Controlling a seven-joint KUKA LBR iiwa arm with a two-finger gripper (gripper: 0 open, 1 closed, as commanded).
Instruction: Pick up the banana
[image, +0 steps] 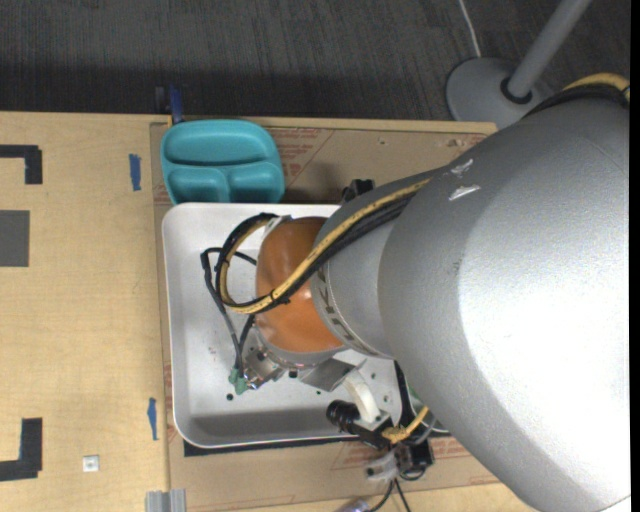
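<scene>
My arm reaches in from the right and hangs low over the white bin (190, 330), covering most of its floor. The orange band (290, 300) above the wrist sits over the bin's middle, wrapped by black and yellow cables (225, 270). Below the band, the gripper (250, 372) points down toward the bin's floor near the front left. Its body hides whatever lies beneath it.
A teal divided tray (222, 160) stands just behind the bin's far rim. Cardboard sheets (70, 300) cover the bench to the left, marked with blue tape. A cable bundle with a white connector (365, 405) hangs over the bin's front right rim.
</scene>
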